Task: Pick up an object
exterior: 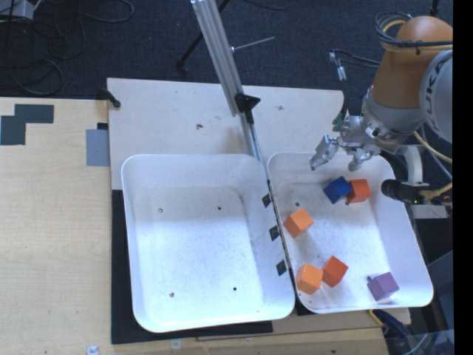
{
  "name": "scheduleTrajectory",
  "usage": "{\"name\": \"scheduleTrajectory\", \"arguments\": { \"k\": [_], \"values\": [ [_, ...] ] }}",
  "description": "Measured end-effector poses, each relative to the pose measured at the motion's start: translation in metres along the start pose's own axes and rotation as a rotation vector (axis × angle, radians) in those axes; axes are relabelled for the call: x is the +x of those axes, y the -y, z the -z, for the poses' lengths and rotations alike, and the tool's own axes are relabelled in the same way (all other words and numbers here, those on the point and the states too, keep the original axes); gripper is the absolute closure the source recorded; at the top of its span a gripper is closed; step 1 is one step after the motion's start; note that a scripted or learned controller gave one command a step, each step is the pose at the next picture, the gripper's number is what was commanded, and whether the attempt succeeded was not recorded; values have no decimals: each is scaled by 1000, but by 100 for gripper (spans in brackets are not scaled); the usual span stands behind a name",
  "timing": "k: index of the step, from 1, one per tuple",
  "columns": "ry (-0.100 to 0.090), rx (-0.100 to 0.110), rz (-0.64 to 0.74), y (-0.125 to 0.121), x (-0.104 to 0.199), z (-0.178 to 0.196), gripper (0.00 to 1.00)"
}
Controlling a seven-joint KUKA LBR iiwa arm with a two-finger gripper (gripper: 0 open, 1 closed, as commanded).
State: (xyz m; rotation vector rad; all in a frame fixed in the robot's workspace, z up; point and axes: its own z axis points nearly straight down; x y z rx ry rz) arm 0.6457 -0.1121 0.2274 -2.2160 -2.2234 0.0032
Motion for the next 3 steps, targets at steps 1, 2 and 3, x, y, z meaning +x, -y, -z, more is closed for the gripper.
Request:
{"name": "scheduleTrajectory", "arguments": {
  "k": [1,2,3],
  "values": [
    [0,-4,-2,-21,-45,-117,0],
    [1,0,0,-20,-46,-110,100],
    [-3,-9,4,-14,43,-32,100]
  ]
}}
